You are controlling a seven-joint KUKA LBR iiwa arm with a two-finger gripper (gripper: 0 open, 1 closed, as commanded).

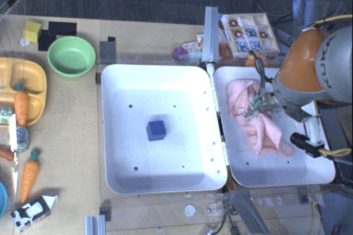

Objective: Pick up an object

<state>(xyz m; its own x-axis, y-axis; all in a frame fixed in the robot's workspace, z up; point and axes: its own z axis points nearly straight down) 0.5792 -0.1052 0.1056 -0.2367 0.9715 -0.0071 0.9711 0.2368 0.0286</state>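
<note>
A pink cloth lies crumpled in the right bin, stretching from its upper left toward the middle. My gripper reaches in from the right and is down on the cloth's upper part, its tips against the fabric. A small blue cube sits alone near the middle of the left bin, well away from the gripper.
The arm's grey body and orange band hang over the right bin's right side. Left of the bins are a green bowl, a yellow tray and toy carrots. A patterned box lies behind the right bin.
</note>
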